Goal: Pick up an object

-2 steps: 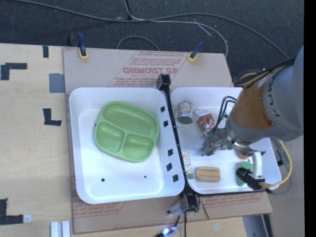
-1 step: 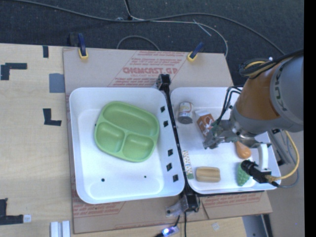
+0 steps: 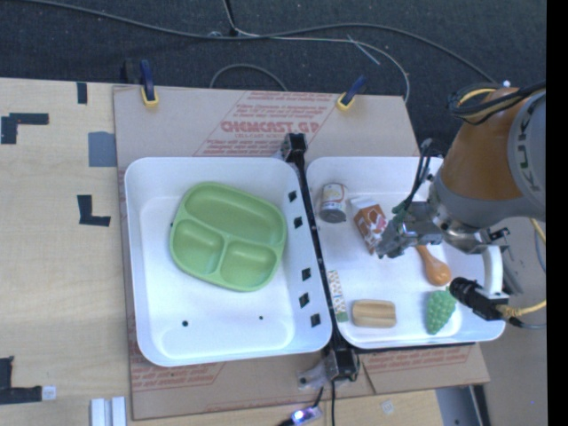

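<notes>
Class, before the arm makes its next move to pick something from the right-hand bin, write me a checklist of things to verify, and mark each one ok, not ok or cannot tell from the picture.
1. Gripper is over the right bin, where the objects lie: ok.
2. A target is close: the red-brown packet sits right beside the gripper: ok.
3. An object is already between the fingers: cannot tell.
4. Neighbours are spaced from the packet: the small can lies apart, the orange piece is close to the wrist: ok, with care.
5. The tan block and green bumpy toy lie clear of the gripper: ok.
6. The green divided plate is in the left bin, out of the way: ok.
</notes>
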Robot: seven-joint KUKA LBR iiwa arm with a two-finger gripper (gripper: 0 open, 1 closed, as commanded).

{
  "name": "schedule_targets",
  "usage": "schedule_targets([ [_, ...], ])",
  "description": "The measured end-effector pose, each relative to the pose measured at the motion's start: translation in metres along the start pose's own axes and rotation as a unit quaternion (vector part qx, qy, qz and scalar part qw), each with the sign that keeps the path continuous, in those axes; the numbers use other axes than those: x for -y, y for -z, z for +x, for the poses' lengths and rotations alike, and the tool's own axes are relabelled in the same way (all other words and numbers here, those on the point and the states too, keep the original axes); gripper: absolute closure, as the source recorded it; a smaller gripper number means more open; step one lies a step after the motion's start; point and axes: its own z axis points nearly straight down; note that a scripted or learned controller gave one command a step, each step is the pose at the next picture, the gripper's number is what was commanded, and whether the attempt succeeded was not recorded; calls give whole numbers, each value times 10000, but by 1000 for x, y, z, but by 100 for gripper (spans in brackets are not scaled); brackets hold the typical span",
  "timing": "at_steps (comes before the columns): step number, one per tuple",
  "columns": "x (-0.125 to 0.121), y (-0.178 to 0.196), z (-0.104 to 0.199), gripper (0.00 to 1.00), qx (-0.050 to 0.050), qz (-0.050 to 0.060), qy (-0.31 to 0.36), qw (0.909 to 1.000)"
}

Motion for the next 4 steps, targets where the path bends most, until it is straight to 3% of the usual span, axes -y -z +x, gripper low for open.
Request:
schedule_targets([
  [1, 0, 61, 7, 100, 3, -11, 3, 10000],
  [4, -40, 22, 172, 100, -3, 30, 24, 10000],
])
